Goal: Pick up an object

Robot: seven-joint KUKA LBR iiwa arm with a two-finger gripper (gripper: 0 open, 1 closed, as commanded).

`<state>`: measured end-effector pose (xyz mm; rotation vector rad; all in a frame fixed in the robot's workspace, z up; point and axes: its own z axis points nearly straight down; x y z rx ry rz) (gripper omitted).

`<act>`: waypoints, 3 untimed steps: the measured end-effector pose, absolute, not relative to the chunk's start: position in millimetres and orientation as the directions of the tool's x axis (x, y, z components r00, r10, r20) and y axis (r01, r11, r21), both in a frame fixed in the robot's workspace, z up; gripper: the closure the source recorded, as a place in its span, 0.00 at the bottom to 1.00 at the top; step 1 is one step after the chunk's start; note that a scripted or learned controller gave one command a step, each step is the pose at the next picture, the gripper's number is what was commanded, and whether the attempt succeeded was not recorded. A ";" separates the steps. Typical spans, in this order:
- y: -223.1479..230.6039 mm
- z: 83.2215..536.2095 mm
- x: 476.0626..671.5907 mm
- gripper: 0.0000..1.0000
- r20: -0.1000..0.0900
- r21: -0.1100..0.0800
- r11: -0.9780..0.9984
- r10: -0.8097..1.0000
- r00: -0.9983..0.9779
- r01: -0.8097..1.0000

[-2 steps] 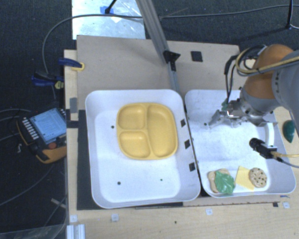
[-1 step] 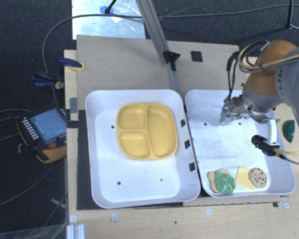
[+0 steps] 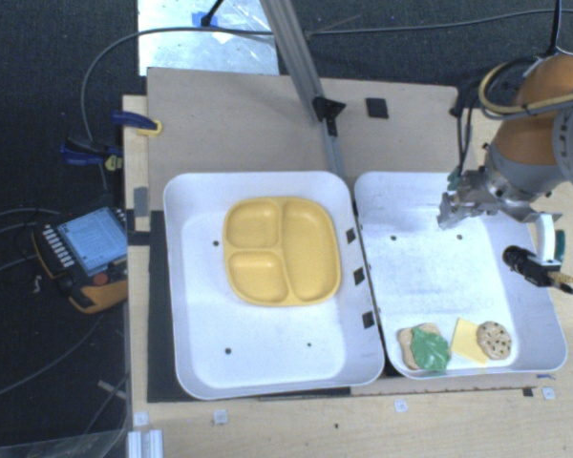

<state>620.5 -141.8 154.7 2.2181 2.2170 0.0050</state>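
My gripper (image 3: 451, 214) hangs over the far part of the right bin (image 3: 411, 256), with nothing visible between its fingers. Along that bin's near edge lie a green leafy piece on a tan cookie (image 3: 426, 346), a yellow cheese wedge (image 3: 469, 341) and a chocolate-chip cookie (image 3: 495, 339). These objects are well below the gripper in the view, apart from it. A yellow divided plate (image 3: 282, 250) rests in the left bin (image 3: 201, 332).
A metal pole (image 3: 296, 51) slants across the back of the bench. A blue-screened device (image 3: 88, 246) and clamps (image 3: 124, 127) sit off the bench's left side. The middle of the right bin's floor is bare.
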 end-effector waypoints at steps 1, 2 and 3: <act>-147.7 218.4 620.4 1.00 -0.002 0.008 0.001 1.000 -0.001 1.000; -146.4 263.1 619.0 1.00 -0.001 0.007 0.005 1.000 -0.005 1.000; -95.4 247.3 629.6 1.00 0.001 0.002 0.010 1.000 -0.010 1.000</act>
